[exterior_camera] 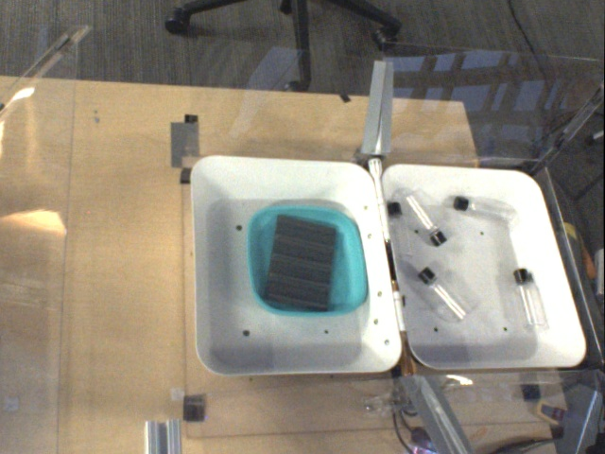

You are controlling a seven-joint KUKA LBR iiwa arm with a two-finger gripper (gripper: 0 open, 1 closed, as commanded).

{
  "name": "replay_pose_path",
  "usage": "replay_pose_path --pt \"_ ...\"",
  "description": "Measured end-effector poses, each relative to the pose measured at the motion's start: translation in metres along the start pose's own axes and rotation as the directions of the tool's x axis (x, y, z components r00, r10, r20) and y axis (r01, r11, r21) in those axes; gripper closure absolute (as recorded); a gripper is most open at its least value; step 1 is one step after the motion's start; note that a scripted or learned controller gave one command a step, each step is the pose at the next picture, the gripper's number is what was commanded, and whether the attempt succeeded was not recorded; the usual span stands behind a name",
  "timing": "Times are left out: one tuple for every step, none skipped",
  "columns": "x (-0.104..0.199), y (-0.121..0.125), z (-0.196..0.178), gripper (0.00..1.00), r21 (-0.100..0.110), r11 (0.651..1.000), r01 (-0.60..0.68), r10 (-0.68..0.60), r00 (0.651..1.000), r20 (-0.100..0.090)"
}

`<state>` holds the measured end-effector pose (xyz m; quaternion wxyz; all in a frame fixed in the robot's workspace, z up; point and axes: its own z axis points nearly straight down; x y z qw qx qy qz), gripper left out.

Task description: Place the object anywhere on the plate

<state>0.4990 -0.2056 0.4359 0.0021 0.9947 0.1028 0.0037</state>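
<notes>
The job looks done to me. The dark grey ridged block (302,263) lies flat in the middle of the teal plate (257,253), with teal rim showing all around it. The plate sits in the left white bin (217,329) on the wooden surface (95,253). I think nothing is left to do but stay away and not bump it.

I cannot tell if my pincer is spread or pressed together.

Now I count. One block. One plate. Two bins, side by side and touching. In the right white bin (492,348) I count four clear little tubes (424,219) with black caps, lying apart from each other. There is one more small black bit (394,208) by that bin's left wall, too small for me to name.
</notes>
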Motion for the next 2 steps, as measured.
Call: replay_pose_path --pt "0.099 0.019 0.001 0.0 0.0 1.0 0.005 -0.005 1.0 0.0" --pt "0.067 0.013 0.001 0.0 0.002 1.0 0.0 0.0 1.0 0.002"
